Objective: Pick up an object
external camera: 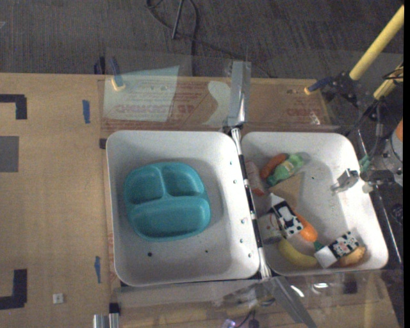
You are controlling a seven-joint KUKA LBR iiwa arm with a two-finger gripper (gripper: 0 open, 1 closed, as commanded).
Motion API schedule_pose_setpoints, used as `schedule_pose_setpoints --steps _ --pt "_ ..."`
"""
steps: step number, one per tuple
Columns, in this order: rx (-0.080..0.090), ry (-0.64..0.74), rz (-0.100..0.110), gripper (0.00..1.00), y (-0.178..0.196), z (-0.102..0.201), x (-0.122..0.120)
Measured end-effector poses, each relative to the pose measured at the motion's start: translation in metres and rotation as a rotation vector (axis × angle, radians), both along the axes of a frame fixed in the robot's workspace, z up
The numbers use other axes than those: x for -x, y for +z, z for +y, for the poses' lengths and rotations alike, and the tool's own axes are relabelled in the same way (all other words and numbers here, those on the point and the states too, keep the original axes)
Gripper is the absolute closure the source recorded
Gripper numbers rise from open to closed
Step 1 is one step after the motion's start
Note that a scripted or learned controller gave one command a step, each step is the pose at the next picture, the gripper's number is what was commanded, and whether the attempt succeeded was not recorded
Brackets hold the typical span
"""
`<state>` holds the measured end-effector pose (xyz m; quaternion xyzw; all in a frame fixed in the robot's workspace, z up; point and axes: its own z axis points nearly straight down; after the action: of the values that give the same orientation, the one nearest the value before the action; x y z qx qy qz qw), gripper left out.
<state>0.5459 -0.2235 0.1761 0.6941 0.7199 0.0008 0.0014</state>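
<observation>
Hovering by the right bin's [359,154] right edge, the tool [346,180] has a state I cannot tell. Near the bin's front edge, the yellow plastic banana [296,254] looks light, stiff, slippery; grip its middle.

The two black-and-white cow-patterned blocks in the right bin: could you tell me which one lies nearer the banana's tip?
The cow-patterned block by the bin's lower right corner, beside the banana. The other block lies further up, mid-bin.

I judged the site a robotics lab: taped bench [51,211], two white bins [122,256], loose cables [173,19] on grey carpet [64,32].
</observation>
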Motion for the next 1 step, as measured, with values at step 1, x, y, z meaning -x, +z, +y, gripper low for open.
schedule_pose_setpoints --steps 1 --pt "0.002 0.058 0.000 0.00 0.0702 -0.0001 0.0455"
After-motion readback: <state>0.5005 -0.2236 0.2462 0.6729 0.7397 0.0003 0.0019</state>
